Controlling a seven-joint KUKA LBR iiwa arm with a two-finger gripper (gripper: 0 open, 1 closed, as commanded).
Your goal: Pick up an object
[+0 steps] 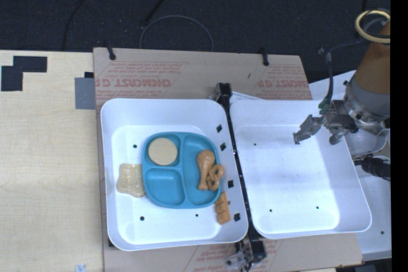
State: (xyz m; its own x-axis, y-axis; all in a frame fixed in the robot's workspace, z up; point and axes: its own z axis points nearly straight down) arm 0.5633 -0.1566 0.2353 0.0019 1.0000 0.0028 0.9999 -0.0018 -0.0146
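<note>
1. Camera view: the pincer point(317, 130) hangs spread apart, gripping nothing, over the right bin point(299, 216) near its far right side.
2. The left bin point(118, 130) holds a blue tray point(167, 189) (round biscuit point(162, 151) and pretzel-like piece point(209, 170) inside), with a pale piece point(131, 180) touching its left edge.

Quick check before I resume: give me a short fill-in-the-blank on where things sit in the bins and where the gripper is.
1. The blue divided plastic tray lies in the ____ white bin.
2. The round tan disc sits in the tray's upper-____ compartment.
3. The gripper hovers over the ____ white bin.
4. The pale flat piece lies just ____ the tray.

Missing words: left; left; right; outside
</note>
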